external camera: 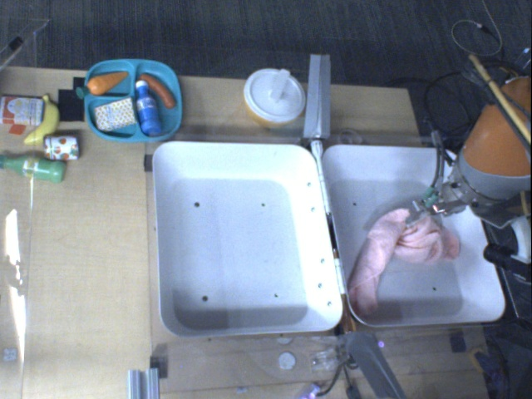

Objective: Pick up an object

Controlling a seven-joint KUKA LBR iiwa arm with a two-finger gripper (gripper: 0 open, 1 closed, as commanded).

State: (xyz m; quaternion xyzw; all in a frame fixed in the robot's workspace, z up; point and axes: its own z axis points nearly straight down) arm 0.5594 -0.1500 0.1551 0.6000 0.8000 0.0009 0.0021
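One pink cloth (399, 248) lies crumpled in the right bin (474, 310), its upper fold directly under the tool (429, 207), its tail trailing away toward the bin's near corner. Whether the tool is open or closed I cannot tell. The step in hand looks like the grasp itself; next comes a firm close on the fold, then a straight lift. Farther off, beyond the tool, the left bin (166, 248) sits on the table (75, 264).

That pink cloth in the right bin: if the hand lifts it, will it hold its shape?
Probably not. The pink cloth lies bunched and folded, so it likely droops and trails. It looks light, and a push would probably crumple it rather than slide it.
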